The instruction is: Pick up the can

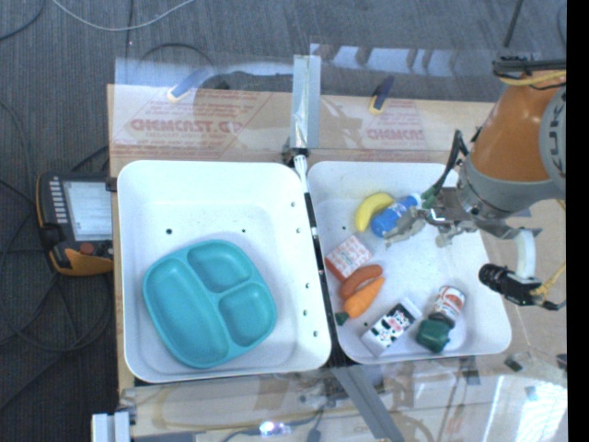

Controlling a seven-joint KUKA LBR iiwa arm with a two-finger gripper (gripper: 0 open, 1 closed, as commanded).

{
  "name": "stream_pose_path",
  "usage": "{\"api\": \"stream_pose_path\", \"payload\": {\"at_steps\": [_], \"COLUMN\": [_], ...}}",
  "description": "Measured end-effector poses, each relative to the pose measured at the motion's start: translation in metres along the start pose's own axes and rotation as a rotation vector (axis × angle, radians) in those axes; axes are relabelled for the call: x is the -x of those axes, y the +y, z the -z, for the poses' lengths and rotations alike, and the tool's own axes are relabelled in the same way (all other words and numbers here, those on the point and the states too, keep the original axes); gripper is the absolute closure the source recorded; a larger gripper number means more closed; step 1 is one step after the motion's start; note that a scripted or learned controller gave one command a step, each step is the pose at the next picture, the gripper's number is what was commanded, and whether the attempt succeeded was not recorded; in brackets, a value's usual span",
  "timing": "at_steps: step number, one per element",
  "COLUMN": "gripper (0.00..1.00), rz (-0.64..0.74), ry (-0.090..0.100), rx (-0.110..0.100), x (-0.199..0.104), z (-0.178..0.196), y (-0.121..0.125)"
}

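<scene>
The can (449, 302), red and white with a silvery top, lies at the front right of the right bin (479, 339), touching a dark green object (433, 335). My gripper (429, 230) hangs over the back half of that bin, well behind the can and just right of a blue bottle (394, 217). Its two grey fingers stand apart, open, with nothing between them. The left fingertip (403, 231) is close to the bottle.
In the right bin lie a yellow banana (371, 210), a small pink carton (348, 256), a sausage (361, 279), a carrot (361, 297) and a black-and-white carton (390, 326). The left bin (147, 191) holds a teal divided plate (210, 302).
</scene>
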State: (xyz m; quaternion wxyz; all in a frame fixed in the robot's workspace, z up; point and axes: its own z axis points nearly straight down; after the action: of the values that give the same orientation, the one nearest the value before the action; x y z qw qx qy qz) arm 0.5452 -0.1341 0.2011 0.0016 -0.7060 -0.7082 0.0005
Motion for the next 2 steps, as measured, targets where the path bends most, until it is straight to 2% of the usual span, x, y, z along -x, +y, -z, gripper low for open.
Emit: {"api": "stream_pose_path", "payload": {"at_steps": [1,2], "gripper": [0.0,0.0], "rz": [-0.097,-0.113], "ry": [-0.003,-0.005], "rx": [0.001,0.015], "x": [0.09,0.058], "z": [-0.013,-0.111], "y": [-0.036,-0.055]}}
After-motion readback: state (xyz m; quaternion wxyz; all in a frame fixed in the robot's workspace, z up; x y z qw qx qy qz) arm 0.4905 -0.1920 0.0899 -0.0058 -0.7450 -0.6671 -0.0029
